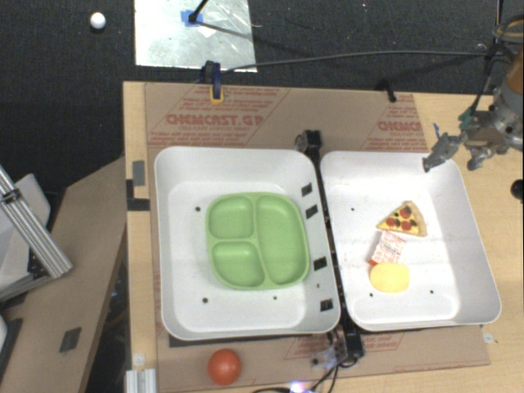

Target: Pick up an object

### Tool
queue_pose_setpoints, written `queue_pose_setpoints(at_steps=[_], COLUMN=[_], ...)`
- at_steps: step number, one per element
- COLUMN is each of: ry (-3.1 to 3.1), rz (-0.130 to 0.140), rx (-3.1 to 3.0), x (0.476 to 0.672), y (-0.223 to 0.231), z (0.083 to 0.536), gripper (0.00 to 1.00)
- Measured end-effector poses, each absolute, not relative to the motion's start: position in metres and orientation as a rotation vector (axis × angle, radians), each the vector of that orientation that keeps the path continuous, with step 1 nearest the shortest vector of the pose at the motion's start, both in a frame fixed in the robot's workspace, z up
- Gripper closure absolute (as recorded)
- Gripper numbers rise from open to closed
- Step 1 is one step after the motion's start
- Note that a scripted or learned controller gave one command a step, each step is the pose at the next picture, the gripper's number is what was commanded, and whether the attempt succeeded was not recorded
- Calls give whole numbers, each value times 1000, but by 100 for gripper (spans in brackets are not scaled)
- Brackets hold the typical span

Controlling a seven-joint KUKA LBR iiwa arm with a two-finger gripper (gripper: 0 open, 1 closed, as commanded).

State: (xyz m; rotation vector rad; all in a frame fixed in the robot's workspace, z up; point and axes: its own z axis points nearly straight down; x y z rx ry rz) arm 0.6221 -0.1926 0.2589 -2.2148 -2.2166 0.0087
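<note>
A: Where are the things that could be picked up?

B: In the right bin [471, 219]. A toy pizza slice [403, 219] lies towards its middle, tip pointing up and left. Just below it is a small red-and-white packet [386, 250], and touching the packet's lower end, a round yellow piece [390, 278], perhaps a toy lemon; I cannot tell for sure.

A: And the gripper?

B: The gripper [456, 155] is near the upper right corner of that bin, above its far rim, well apart from the three items. Its two fingers are spread, one fingertip [431, 159] pointing down and left over the bin's edge. There is nothing between them.

A: What about the left bin [176, 244]?

B: It holds a green divided plate [258, 240] with three compartments, lying flat near the middle.

A: Anything outside the bins?

B: A reddish-orange ball [223, 366] sits on the bench just in front of the left bin. Beyond the bins, a blue clamp [213, 79] grips the far edge of the cardboard sheet [246, 117] under them, and a small white ball [98, 20] lies on the dark floor at the upper left.
</note>
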Motion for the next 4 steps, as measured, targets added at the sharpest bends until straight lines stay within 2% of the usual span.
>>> queue_pose_setpoints(at_steps=[1, 2, 4], ry=[-2227, -2228, -2224], rz=[-1, 0, 1], rx=[-2218, -2216, -2219], x=[624, 623, 625], y=[-192, -183, -197], z=[266, 221, 103], gripper=[0, 0, 0])
